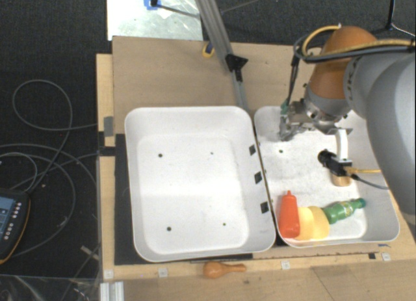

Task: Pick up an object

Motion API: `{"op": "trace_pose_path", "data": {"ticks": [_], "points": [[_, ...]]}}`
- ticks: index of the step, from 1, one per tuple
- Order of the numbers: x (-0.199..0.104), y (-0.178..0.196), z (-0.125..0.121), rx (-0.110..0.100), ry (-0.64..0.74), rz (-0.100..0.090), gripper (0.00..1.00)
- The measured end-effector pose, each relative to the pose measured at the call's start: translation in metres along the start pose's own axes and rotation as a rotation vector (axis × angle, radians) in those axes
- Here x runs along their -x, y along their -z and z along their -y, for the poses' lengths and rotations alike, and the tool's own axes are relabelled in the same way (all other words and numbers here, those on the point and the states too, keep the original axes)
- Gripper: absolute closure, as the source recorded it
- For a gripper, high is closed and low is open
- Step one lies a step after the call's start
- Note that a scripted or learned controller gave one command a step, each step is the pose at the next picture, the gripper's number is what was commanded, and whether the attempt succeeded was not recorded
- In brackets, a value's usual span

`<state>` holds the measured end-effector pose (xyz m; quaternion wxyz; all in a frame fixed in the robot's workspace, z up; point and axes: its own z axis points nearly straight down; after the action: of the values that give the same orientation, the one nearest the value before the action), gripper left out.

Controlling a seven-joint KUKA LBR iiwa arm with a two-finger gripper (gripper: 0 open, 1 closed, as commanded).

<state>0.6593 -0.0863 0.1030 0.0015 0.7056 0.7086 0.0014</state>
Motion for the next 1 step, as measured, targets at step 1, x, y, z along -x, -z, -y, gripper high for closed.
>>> {"op": "trace_pose_path", "data": {"ticks": [1], "points": [[0.0019, 0.0617, 0.0052, 0.004, -0.003, 0.001, 1.0]]}}
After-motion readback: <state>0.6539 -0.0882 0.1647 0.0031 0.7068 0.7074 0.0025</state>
